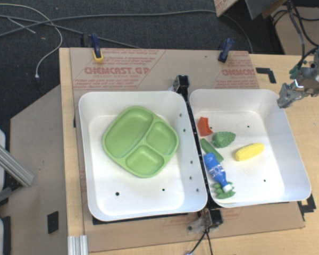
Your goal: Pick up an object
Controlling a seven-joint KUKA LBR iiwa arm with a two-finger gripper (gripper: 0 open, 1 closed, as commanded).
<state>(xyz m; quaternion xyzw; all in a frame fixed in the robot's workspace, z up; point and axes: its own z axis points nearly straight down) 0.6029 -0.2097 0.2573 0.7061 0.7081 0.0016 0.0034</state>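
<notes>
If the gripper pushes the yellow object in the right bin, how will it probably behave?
The yellow object looks rounded and elongated, lying on its side, so it may roll rather than slide. Its smooth surface could slip between fingers. It lies apart from the other items, so a push should disturb nothing at first.

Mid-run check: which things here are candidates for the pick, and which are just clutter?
Pick candidates, all in the right bin:
yellow piece, blue bottle, green lump, orange-red piece; end effector above the bin's far right corner.

Lying about:
green divided plate in the left bin; clamps; floor cables.
</notes>
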